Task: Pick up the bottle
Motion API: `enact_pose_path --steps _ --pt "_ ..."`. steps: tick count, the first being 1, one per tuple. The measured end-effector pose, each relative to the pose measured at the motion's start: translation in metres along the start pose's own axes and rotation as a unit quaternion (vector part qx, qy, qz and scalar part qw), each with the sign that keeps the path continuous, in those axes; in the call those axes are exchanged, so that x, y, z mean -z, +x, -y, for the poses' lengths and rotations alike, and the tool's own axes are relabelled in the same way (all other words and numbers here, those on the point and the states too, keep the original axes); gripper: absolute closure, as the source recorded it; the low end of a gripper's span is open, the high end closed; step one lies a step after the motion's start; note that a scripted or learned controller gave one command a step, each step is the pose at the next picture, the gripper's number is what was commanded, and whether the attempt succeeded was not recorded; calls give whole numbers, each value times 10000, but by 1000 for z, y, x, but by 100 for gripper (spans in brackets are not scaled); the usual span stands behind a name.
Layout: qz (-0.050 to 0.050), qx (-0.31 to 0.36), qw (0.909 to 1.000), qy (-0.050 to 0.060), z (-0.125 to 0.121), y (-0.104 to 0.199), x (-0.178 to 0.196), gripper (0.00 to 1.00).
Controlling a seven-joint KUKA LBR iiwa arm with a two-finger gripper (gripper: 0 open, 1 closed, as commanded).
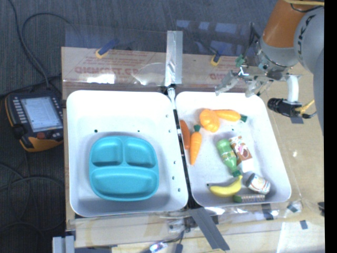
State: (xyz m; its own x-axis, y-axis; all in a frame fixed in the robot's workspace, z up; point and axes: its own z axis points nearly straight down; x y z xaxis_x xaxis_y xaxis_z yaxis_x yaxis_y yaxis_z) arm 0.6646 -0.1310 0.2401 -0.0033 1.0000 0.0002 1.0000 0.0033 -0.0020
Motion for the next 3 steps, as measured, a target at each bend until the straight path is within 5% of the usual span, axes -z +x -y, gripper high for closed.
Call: enact_pose_path --steps 1,2,3 --pt "-4 -32 10000 -4 66 2 -147 0" --pt "34 610 9981 -72 145 -51 -150 0" --pt "49 1339 9909 -86 140 7 -149 0"
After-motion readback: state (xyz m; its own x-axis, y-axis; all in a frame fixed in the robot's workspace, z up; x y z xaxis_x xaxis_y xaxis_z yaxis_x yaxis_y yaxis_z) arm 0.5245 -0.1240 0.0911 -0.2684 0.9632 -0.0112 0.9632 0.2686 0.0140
